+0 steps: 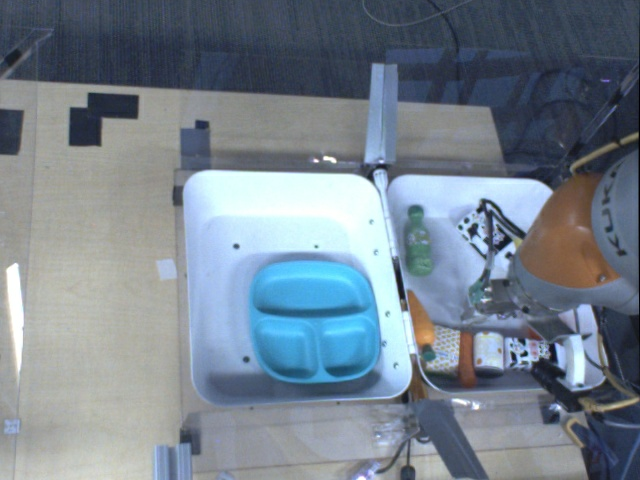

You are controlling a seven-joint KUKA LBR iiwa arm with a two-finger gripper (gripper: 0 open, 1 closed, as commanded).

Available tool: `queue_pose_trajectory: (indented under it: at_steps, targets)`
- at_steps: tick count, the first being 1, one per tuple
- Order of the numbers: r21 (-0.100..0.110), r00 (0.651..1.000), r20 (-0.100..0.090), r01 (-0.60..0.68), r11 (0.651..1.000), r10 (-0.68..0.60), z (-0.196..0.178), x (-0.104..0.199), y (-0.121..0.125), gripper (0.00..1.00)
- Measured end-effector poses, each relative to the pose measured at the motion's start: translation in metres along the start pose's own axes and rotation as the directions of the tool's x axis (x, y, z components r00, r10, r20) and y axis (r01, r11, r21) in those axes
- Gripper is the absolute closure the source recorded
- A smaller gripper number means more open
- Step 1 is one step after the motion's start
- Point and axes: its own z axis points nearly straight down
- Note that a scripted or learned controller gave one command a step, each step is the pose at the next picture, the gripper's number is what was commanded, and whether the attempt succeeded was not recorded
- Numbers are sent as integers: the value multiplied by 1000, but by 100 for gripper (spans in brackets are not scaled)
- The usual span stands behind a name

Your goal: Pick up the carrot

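Note:
The carrot (pixel 422 324) is a short orange piece lying along the left wall of the right bin (pixel 450 190), near its front corner. My gripper (pixel 487 303) hangs low over the middle of that bin, a short way to the right of the carrot and apart from it. The arm's orange band (pixel 563 234) and grey wrist cover most of the gripper from above.
A green bottle (pixel 418 239) lies at the back left of the right bin. A brown sausage-like item (pixel 466 363), a small box (pixel 488 352) and black-and-white patterned pieces (pixel 478 228) crowd the bin's front and back. The left bin (pixel 215 268) holds a blue divided tray (pixel 312 319).

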Motion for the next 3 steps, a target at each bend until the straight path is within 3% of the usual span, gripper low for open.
queue_pose_trajectory:
  at_steps: [1,2,3]
  targets:
    - [18,981,-15,195,981,-195,-21,-27,52,100]
    - [3,979,-5,203,979,-203,0,17,16,100]
    - [9,803,-20,596,803,-596,-93,42,-3,100]
